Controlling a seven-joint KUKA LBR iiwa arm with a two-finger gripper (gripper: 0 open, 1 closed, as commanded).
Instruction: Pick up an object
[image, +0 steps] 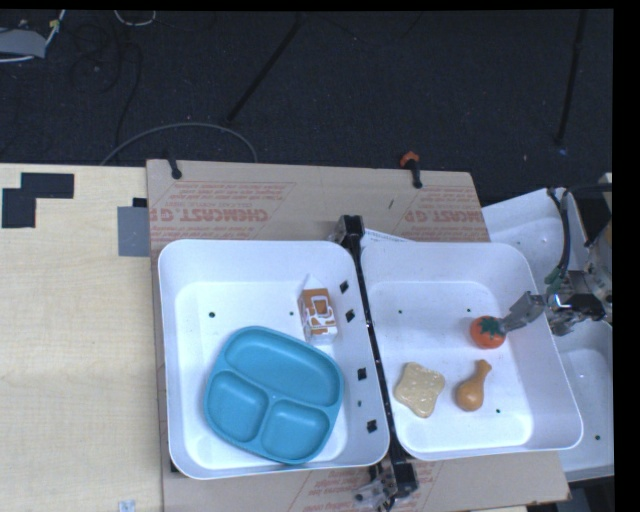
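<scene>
white plastic, two shallow bins: the left bin (185, 300) holds one glossy blue three-part tray (272, 394) and one small orange-printed carton (318, 313). the right bin (440, 265) holds one round tomato (487, 333), one pale lumpy cracker (418, 389), one tan drumstick (474, 386). my gripper (522, 312) hangs just beside the tomato; i cannot tell how my jaws stand.

The arm (590, 270) is cut off at the right edge.

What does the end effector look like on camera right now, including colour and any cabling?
The end effector appears as a slim grey metallic piece coming in from the right edge. Behind it sits a darker block of hardware with a dark cable looping upward. Finer detail is too blurred to tell.
</scene>
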